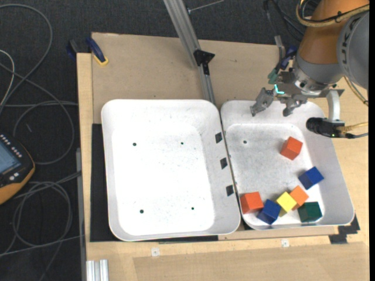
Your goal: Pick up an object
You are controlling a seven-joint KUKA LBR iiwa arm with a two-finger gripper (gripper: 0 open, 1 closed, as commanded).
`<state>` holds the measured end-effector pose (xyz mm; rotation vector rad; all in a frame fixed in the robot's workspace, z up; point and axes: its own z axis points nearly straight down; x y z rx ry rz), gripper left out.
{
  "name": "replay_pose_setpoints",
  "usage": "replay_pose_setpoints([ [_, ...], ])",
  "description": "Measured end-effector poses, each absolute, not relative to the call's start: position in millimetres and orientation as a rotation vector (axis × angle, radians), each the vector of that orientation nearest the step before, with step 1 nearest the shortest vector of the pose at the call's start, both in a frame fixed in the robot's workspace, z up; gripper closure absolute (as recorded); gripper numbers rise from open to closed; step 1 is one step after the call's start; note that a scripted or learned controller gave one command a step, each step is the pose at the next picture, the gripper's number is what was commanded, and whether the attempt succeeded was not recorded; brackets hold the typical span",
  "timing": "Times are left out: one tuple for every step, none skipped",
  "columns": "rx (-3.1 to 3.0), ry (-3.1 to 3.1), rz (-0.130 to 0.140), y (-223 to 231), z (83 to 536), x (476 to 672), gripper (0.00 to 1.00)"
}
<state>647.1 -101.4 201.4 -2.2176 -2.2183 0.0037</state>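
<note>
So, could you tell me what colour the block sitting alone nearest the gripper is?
Orange-red: the lone block in the right bin, seen in the camera view.

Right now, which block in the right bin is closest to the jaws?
The lone orange-red block, upper right of the right bin. It sits apart, just below the gripper; the others cluster along the bin's bottom edge.

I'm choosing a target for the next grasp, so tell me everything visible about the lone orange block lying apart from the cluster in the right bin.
The orange block is a small cube, matte and solid-coloured, perhaps foam or painted wood. It rests on the speckled floor of the right bin, in the upper right part, turned cornerwise to the bin's edges. Nothing touches it: the other blocks lie lower down, and the gripper hangs over the bin's far rim, fingers spread and holding nothing.
</note>
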Motion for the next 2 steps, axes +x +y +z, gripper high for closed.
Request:
replay_pose_setpoints([
  [-2.219, -2.221, 0.001, -101, 204, 647.6, 0.0],
  [-2.215, -2.219, 0.006, -99, 144, 654.8, 0.0],
])
